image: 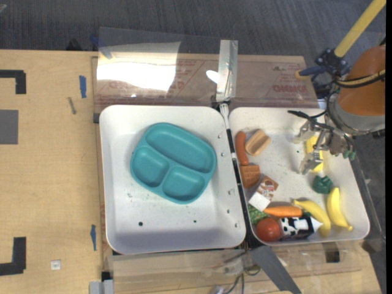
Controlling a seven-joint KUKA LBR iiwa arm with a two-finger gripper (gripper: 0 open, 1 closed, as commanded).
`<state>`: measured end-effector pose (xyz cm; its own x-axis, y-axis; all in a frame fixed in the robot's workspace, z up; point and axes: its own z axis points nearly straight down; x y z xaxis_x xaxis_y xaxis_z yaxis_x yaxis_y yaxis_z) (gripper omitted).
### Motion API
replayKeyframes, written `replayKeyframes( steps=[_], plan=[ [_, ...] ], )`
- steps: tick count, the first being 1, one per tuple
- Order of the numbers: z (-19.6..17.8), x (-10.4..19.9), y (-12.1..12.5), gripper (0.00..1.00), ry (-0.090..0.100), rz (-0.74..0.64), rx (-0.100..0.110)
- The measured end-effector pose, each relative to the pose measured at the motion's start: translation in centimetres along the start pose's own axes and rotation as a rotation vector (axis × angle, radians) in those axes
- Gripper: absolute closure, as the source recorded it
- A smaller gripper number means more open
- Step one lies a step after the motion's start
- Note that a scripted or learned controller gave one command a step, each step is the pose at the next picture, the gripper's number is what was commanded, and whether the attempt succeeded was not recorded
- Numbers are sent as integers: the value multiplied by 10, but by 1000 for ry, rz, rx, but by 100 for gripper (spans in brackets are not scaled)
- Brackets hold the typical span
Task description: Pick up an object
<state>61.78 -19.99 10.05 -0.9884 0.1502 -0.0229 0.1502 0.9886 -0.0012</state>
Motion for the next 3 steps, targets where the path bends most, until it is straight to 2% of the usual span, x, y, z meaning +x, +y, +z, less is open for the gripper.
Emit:
replayKeyframes(
  steps=[1,2,3],
  plan=[
    [-11,-3,0,100,-9,0,1],
    [-11,-2,1,0,-7,-1,1],
    [12,10,-7,0,14,-50,-1]
  ],
)
